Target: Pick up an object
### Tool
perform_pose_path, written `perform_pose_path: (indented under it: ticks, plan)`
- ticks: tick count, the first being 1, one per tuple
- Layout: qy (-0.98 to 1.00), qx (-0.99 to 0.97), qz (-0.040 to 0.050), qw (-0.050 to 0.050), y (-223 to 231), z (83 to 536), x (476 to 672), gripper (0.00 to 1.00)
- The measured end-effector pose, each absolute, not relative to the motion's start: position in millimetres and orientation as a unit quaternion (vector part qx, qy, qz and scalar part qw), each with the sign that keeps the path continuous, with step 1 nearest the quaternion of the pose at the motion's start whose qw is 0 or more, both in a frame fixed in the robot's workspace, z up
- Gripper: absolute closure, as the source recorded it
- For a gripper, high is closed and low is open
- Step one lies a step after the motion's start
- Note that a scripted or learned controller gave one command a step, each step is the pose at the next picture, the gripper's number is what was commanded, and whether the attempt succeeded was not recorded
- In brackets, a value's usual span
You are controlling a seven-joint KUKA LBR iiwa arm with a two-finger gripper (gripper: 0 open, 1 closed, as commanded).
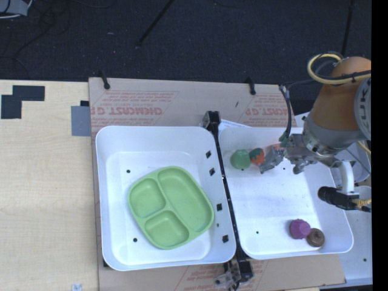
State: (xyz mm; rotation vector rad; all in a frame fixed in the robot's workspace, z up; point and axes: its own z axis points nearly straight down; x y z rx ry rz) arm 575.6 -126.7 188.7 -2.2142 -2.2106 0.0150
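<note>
There is one camera, fixed above the bench [42, 193], and it looks down at a slant. Both white bins [115, 144] lie in the lower middle of the frame. The dark floor [182, 29] fills the top. The arm [339, 102] enters at the right. The view is moderately near.

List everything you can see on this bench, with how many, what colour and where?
Bins: two, white, side by side.
Divided plate: one, light green, left bin.
Ball: one, green, right bin, far end.
Small object: one, orange and green, beside the ball.
Lump: one, purple, right bin, near end.
Ring: one, brown, touching the lump.
Arm: one, grey and orange, from the right.
Gripper: one, over the right bin.
</note>
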Motion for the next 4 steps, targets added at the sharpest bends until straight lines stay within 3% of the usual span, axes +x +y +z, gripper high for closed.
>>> perform_pose_path:
  ticks: [1,3,4]
  plan:
    - [-0.707,-0.707,0.0004,0.001,-126.8,196.4,578.8,0.00]
    - [-0.707,-0.707,0.0018,0.003,-123.0,108.8,572.4,0.00]
    - [-0.707,-0.708,0.0014,0.002,-121.8,86.3,571.9,0.00]
